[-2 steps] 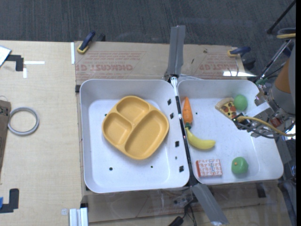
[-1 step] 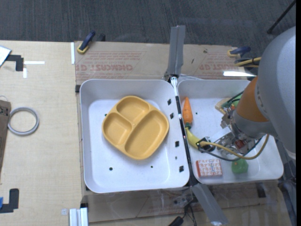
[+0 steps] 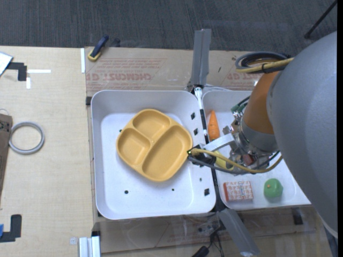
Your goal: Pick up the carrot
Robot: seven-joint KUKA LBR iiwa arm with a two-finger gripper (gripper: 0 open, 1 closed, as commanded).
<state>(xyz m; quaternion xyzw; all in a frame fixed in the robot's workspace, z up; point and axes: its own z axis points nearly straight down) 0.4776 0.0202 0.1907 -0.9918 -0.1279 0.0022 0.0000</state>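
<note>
The orange carrot (image 3: 213, 124) lies along the left wall of the right bin (image 3: 300, 197), near its far end, pointing away from the camera. My gripper (image 3: 242, 154) hangs over the middle of that bin, just right of and slightly nearer than the carrot. The grey wrist with its orange band (image 3: 261, 111) covers it from above. Nothing of the carrot is between the gripper parts that I can make out.
A yellow three-part plate (image 3: 154, 143) sits in the left bin (image 3: 107, 197). A small red and white box (image 3: 238, 190) and a green apple (image 3: 273, 189) rest at the right bin's near end. A yellow cable (image 3: 211, 157) crosses the divider. A tape roll (image 3: 24, 137) lies on the bench at left.
</note>
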